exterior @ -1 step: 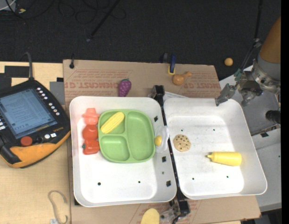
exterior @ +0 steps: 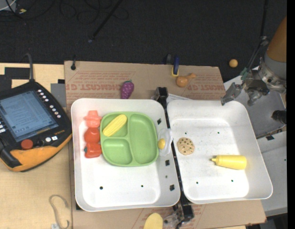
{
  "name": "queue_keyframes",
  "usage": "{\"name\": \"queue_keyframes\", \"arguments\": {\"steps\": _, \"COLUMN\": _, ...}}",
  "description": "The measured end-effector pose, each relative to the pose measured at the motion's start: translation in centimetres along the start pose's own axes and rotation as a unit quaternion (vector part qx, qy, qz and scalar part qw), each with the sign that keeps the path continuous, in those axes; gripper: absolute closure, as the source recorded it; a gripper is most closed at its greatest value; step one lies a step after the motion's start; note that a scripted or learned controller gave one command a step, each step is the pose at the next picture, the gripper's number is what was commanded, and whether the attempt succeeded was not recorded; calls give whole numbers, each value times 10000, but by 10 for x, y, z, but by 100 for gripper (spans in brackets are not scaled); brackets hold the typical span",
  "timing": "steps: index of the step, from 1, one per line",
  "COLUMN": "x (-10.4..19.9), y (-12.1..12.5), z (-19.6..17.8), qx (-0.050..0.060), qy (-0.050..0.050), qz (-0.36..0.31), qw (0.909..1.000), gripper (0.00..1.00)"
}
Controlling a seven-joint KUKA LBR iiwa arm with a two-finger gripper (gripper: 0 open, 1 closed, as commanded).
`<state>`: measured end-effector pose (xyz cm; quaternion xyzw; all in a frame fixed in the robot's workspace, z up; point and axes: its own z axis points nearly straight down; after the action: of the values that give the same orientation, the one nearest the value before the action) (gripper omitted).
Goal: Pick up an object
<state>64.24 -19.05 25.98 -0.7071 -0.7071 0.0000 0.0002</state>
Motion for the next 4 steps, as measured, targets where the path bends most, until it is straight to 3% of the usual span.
{"name": "queue_keyframes", "arguments": {"steps": 3, "x": 19, "y": -4, "z": 174, "qx": 24, "qy": 8, "qz": -31, "qw": 10000, "gripper": 0}}
{"name": "queue_keyframes", "arguments": {"steps": 4, "x": 18, "y": -2, "z": 160, "qx": 2, "qy": 5, "qz": -32, "qw": 10000, "gripper": 100}}
